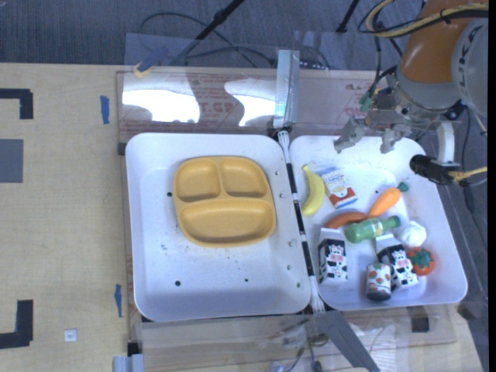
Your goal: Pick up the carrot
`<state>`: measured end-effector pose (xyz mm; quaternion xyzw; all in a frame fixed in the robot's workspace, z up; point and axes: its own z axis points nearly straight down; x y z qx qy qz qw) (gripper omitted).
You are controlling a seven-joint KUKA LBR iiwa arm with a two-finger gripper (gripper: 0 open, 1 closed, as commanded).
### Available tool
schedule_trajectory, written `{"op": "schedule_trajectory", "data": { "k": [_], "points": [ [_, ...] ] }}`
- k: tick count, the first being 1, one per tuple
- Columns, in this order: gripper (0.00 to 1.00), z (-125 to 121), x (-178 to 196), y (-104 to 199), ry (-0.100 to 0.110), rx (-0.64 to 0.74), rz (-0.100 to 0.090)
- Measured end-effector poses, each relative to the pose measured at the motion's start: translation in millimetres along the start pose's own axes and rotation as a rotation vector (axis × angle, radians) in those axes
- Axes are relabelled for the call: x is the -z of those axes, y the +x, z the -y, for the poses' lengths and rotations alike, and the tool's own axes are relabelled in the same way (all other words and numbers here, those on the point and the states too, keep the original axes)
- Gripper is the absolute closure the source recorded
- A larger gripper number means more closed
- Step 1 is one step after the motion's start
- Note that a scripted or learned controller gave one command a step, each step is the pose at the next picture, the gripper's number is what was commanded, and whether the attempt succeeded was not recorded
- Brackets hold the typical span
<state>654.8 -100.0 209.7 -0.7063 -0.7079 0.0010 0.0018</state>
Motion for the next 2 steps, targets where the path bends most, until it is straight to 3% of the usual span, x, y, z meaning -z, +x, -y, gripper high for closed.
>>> {"op": "schedule_trajectory", "data": {
  "k": [1, 2],
  "points": [
    [0.00, 0.0, 0.0, 0.0, 0.000, 0.000, 0.000],
    [0.00, 45.8, -55.1, -57.4, -0.001, -0.111, 0.000]
  ]
}}
